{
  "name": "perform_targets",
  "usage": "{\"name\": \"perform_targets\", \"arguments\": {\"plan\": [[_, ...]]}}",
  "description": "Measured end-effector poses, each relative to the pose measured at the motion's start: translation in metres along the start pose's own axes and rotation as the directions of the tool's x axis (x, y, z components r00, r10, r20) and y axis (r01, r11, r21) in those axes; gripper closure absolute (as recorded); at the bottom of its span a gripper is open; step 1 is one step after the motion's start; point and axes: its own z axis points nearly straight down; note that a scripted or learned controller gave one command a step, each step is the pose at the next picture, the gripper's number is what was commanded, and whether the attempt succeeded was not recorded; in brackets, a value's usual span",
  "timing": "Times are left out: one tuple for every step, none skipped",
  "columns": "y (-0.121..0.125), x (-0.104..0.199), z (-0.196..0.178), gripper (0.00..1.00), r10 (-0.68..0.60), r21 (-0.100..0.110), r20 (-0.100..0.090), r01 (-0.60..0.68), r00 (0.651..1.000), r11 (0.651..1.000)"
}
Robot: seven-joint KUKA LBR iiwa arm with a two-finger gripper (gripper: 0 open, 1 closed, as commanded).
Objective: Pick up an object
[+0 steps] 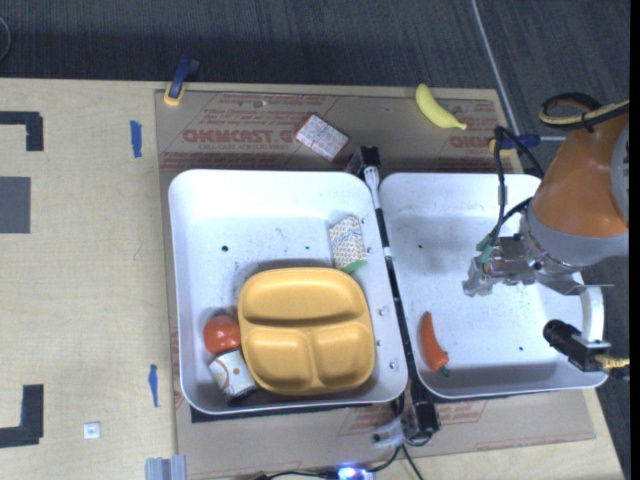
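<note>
Gripper [478, 280]: we see it over the right bin [455, 193], near the bin's middle, w/ the arm [585, 193] coming from the right side. Whether it is released or clenched, we cannot tell; nothing is seen in it.

Nearest thing: carrot-like orange piece [431, 340], lying flat at the front-left of the right bin, close to the wall. It is apart from the gripper, nearer to the bin's front.

Left bin [190, 208]: we see the big yellow divided tray [304, 327], a red-and-white small item [226, 353] touching the tray's left-front side, and a patterned packet [346, 240] by the back-right wall.

Outside bins: a banana [438, 108] and a small patterned box [320, 136] on the cardboard [250, 128] behind; we think these are not candidates.

Risk 1: if the gripper goes down where it is now, we judge it closes on bare bin floor, bc no obj. is under it.

Risk 2: the orange piece is thin and low, next to the wall. One finger can hit the wall, or push the piece away instead of catching it.

Risk 3: the yellow tray is wide and smooth; probably too wide for this gripper, so it slips.

Risk 4: the packet leans near the divider betw. the bins; approach there can collide w/ the rims.

Task state: we judge that no obj. is picked yet.
</note>
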Motion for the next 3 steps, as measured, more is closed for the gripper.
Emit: {"name": "perform_targets", "arguments": {"plan": [[0.024,0.026,-0.017,1.00,-0.003,0.000,-0.002,0.003,1.000,1.000],[0.067,0.046,-0.017,1.00,-0.003,0.000,-0.001,0.003,1.000,1.000],[-0.002,0.062,-0.052,1.00,-0.001,0.005,-0.003,0.001,1.000,1.000]]}}
